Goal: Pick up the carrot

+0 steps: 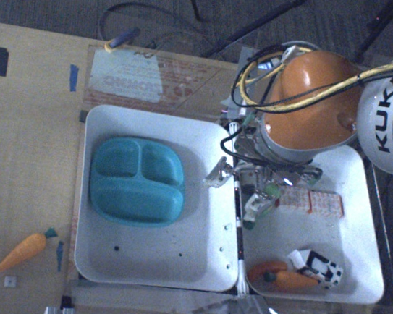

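Overhead, gripper (257, 198) above the bins' shared rim; grip state impossible to tell. Carrot (288, 280) lying at right bin's (371, 215) near edge, beside black-and-white toy (320, 266).

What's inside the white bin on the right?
In the right shallow white bin lie an orange carrot, a black-and-white toy and a red-and-white packet. The grey arm's end effector hangs over the rest, hiding it.
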{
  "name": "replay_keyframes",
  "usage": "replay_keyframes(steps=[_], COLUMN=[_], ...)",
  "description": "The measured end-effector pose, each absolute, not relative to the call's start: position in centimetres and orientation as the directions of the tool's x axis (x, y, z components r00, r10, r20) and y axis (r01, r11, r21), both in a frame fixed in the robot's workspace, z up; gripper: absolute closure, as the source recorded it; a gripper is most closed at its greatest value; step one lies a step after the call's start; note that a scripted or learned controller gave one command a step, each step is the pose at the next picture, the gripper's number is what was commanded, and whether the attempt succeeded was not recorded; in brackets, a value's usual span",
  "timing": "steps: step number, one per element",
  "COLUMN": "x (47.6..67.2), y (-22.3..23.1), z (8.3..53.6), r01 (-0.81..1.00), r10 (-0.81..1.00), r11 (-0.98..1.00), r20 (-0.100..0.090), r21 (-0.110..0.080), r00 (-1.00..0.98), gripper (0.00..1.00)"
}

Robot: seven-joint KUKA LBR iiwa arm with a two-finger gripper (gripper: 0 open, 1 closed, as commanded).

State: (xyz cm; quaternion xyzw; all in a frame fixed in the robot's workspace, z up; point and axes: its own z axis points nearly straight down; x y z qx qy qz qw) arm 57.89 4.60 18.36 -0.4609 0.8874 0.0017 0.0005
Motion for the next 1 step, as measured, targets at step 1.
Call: replay_keyframes(steps=[1], x=[61.10], y=[11.69], z=[15.18], r01=[-0.768], r10=[-0.768], r11=[0.641], r20=[-0.006], r21=[0.001], r00=[-0.641], gripper=[0.00])
